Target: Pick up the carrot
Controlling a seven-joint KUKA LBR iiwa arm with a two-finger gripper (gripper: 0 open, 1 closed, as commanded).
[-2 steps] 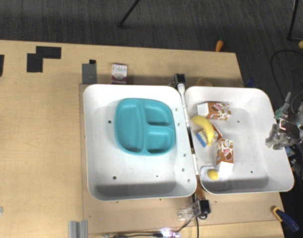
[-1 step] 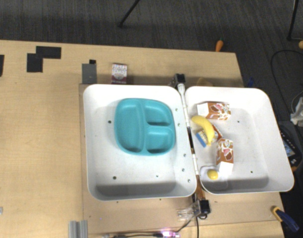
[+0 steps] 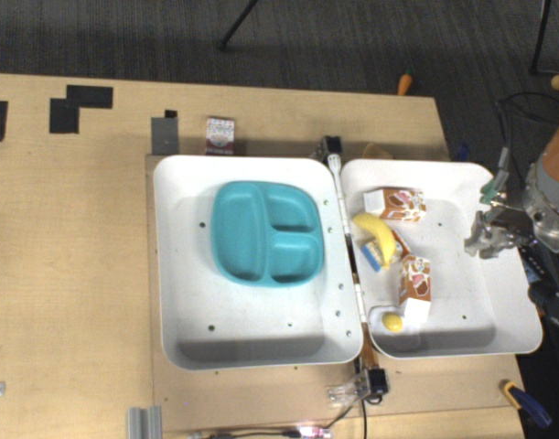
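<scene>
Right bin (image 3: 462,332), near its left wall: a heap of small things.
- A banana (image 3: 375,233) lies aslant, one end toward the far left and the other toward the near right.
- A blue piece (image 3: 372,256) sits just under the banana's left side.
- One brown-and-white carton (image 3: 398,205) lies just beyond the banana. A second carton (image 3: 416,286) lies nearer the camera.
- A small yellow round thing (image 3: 392,321) touches the second carton's near end, by the bin's near wall.

Carrot: I cannot pick it out with certainty. A short orange thing (image 3: 404,84) lies at the bench's (image 3: 69,263) far edge, outside both bins. Its long axis runs roughly away from the camera. It is too small to name, and which end leads cannot be told.

Left bin (image 3: 183,337): a teal divided tray (image 3: 265,233) lies flat in the middle.

Gripper (image 3: 483,236): over the right bin's right side, well apart from the heap. Whether the claw is released or clenched cannot be told from here.
</scene>
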